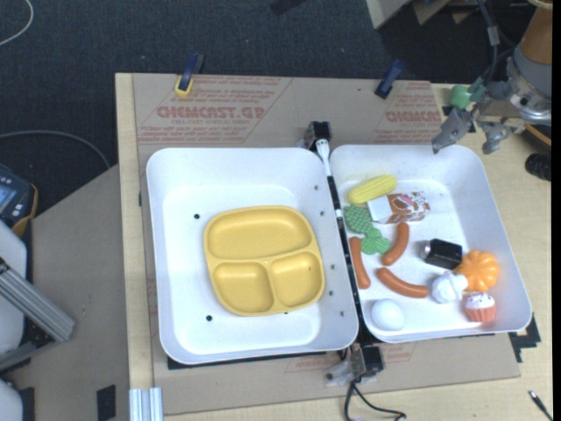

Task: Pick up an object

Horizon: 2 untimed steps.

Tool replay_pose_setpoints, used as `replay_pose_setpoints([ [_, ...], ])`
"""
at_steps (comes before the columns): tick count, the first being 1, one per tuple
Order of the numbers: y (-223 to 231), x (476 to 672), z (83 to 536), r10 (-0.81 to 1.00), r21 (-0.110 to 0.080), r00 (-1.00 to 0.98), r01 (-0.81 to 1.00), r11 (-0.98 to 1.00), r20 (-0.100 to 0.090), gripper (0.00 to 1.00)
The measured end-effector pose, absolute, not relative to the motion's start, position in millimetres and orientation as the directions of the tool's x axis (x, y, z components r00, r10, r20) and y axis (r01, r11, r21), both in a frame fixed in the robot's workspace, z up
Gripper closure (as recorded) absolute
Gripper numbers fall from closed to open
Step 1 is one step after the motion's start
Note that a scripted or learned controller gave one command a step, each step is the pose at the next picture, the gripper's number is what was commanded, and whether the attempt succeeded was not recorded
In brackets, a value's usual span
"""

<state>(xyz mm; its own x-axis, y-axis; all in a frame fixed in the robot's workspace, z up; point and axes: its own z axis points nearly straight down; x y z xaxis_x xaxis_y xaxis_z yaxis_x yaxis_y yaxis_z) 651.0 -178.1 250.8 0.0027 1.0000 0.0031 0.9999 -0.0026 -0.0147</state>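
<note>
We see the gripper (pixel 467 137) above the right bin's (pixel 501 207) far right corner, fingers spread wide, nothing between them. In that bin: corn (pixel 372 188) near the far left, sausages (pixel 396 243) mid-bin, a black block (pixel 443 253), a pumpkin (pixel 479 270) at the right edge, an egg (pixel 387 314) at the near edge. The left bin (pixel 171 182) carries a yellow tray (pixel 263 259).

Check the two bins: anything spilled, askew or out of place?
Nothing stands out. The yellow divided plastic tray lies flat in the left white bin; the toy food, including the yellow corn cob and orange pumpkin, sits inside the right white bin.
</note>
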Motion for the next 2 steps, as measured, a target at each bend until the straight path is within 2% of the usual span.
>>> replay_pose_setpoints([
  [1,-177.6,653.3,259.8,1.000,0.000,0.000,1.000,0.000,0.000,0.00],
  [2,-178.0,643.8,201.8,1.000,-0.006,0.001,1.000,-0.001,0.001,0.00],
])
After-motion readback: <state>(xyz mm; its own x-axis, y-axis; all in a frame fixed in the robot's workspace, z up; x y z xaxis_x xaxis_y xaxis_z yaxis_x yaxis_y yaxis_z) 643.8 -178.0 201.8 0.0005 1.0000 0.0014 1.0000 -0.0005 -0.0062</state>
